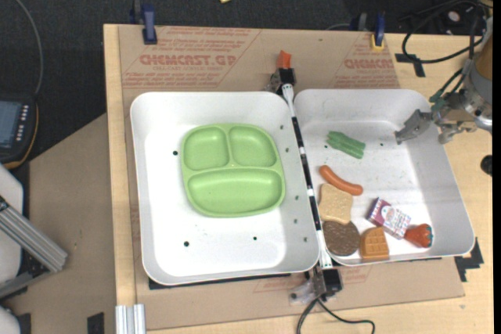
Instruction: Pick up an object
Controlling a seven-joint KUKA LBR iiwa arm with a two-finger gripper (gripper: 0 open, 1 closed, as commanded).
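Poised at the far right rim of the right bin (438, 160), gripper (429, 123) with nothing visibly between its tips; cannot tell whether spread or pressed together. Closest to the tool, just down and left of it: a green pickle (345, 144), lying flat, long axis slanting from upper left to lower right. Beyond that, further from the tool: a sausage (340, 180) on much the same slant; then a crowded cluster of toast (337, 204), cookie (340, 238), waffle (374, 244), small carton (389, 217) and tomato (419, 235), several touching. Likely trouble: closing along the pickle's length rather than across it, so it slips or rolls; clipping the bin wall beside the tool on descent; in the cluster, nudging neighbours or pinching two at once.
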